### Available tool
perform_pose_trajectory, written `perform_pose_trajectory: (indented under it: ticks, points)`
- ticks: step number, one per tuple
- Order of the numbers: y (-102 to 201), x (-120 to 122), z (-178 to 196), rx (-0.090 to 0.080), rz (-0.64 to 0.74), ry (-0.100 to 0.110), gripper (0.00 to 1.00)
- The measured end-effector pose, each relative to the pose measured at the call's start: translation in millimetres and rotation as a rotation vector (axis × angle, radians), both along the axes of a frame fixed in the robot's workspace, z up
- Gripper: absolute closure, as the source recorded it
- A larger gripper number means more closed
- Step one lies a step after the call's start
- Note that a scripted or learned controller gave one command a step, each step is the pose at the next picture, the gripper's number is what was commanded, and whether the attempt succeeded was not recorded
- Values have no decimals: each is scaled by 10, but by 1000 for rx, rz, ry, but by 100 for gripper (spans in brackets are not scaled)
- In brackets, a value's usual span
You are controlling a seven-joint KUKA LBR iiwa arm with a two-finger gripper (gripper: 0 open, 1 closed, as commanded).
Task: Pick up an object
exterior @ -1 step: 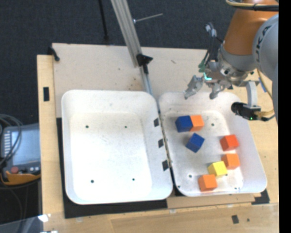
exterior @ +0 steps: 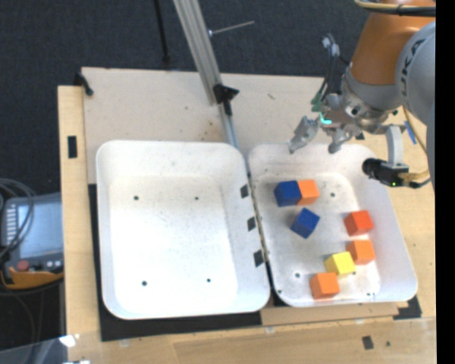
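Open hand hovers above right bin's far edge, holding nothing

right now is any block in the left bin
No, all seven blocks lie in the right bin, such as the yellow block; the left bin shows bare white floor.

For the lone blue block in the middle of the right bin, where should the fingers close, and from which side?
Come from straight above and close on two opposite flat sides of the blue block. It sits turned, standing apart from its neighbours, so the gripper must rotate to match its faces.
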State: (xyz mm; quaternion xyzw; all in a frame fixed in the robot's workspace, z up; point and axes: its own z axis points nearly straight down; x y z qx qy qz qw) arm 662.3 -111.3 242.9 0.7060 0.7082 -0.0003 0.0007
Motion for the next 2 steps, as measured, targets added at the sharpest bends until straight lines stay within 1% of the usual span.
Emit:
perform_pose_trajectory:
  ticks: [1, 2]
  points:
    - [84, -35, -527, 0, 1, 5, 0]
    - [51, -36, -1118, -3, -2, -5, 0]
